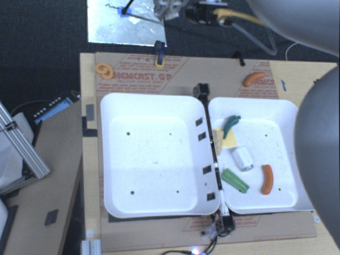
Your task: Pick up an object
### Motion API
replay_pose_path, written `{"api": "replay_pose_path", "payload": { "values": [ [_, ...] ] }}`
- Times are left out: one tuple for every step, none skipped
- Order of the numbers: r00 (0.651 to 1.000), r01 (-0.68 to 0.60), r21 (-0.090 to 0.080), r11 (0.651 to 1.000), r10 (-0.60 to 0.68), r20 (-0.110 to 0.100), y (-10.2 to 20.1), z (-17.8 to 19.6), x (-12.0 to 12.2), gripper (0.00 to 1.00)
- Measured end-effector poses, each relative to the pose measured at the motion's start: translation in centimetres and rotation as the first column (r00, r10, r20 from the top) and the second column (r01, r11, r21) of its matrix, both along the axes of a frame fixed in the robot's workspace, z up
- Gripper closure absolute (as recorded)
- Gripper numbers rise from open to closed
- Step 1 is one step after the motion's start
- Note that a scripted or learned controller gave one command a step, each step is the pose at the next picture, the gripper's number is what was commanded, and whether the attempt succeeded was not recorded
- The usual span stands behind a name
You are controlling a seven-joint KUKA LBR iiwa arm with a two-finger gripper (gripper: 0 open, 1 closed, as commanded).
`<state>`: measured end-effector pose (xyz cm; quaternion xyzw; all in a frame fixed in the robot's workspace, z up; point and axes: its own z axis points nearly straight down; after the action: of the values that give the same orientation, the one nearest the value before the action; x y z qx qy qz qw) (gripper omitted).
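Lying in the right bin (284, 110) are five small things, all well below and apart from the gripper (169, 7), which hangs at the top of the view over a shiny metal sheet (114, 20) beyond the table's far edge. Whether the fingers are open or closed cannot be told; they are a blurred grey cluster with nothing visible between them.

Nearest the divider between the bins sits a yellow flat piece (228, 138), with a teal curved object (231, 123) resting on its upper edge and reaching toward the bin's middle. Just below the yellow piece lies a white block (243, 158). Below that, a green ridged object (235, 180) lies tilted near the bin's front left part. To its right, apart from it, an orange sausage-shaped object (267, 179) lies nearly upright in the view.

The left bin (114, 108) sits beside the right one, the two joined along a dark hinge strip with black clips. Outside the bins, on the table (175, 68), an orange ring (104, 70) lies near the far left corner, a second orange sausage shape (253, 79) lies behind the right bin, and a yellow and blue clamp (159, 55) stands at the far edge. The grey arm (319, 158) bulks large along the right side.
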<state>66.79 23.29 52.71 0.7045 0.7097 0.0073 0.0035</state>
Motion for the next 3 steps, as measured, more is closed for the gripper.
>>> {"api": "replay_pose_path", "payload": {
  "values": [
    [1.0, -0.002, -0.002, 1.0, 0.002, -0.015, 0.2, 1.0, -8.6, 1.0],
    [1.0, 0.01, -0.006, 1.0, -0.01, -0.011, -2.0, 0.6, 0.4, 1.0],
    [1.0, 0.0, -0.004, 1.0, 0.0, -0.014, 0.3, 0.9, -4.6, 1.0]
  ]
}}
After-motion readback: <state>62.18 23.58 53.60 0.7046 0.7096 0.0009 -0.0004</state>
